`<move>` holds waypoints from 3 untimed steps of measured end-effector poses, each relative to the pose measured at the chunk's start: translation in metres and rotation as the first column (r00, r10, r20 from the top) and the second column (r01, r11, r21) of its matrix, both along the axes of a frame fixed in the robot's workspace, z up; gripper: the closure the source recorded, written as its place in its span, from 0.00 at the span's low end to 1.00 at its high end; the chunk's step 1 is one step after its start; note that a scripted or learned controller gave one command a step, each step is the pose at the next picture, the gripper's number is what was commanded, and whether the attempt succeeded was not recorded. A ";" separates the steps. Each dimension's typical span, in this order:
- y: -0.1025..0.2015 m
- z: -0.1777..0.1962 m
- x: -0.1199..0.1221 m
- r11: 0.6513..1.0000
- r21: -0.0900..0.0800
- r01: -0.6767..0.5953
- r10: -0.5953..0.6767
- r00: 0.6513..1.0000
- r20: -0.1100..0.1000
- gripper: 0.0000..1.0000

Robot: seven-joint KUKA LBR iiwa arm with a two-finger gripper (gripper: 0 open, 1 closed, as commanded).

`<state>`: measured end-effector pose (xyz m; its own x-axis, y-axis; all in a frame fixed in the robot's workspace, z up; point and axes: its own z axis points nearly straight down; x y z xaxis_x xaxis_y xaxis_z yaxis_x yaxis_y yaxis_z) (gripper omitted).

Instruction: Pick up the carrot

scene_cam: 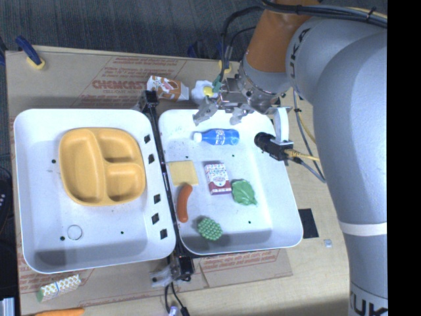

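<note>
Camera view shows the gripper (221, 115) hanging spread and holding nothing over the top of the right bin (283, 196) — to do this well it should travel down-left and line its fingers across the carrot (183, 203), which lies well apart by the bin's left wall, just beside the yellow slice (182, 173).

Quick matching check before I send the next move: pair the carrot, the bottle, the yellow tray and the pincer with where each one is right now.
Things:
1. carrot
2. bottle
3. yellow tray
4. pincer

Places:
A. in the left bin
B. lying across the top of the right bin
C. over the right bin's far edge, just above the bottle
D. along the right bin's left side, below the yellow square

Pairs: 1-D, 2-B, 3-A, 4-C
</note>
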<state>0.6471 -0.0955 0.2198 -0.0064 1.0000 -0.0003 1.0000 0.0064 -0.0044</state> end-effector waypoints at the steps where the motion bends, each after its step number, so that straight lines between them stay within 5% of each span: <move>1: 0.053 -0.029 -0.054 0.945 -0.001 0.327 -0.327 0.945 -0.003 0.00; 2: 0.069 -0.029 -0.088 0.790 -0.003 0.613 -0.613 0.790 -0.003 0.00; 3: 0.093 -0.029 -0.111 0.598 -0.005 0.801 -0.801 0.598 -0.004 0.00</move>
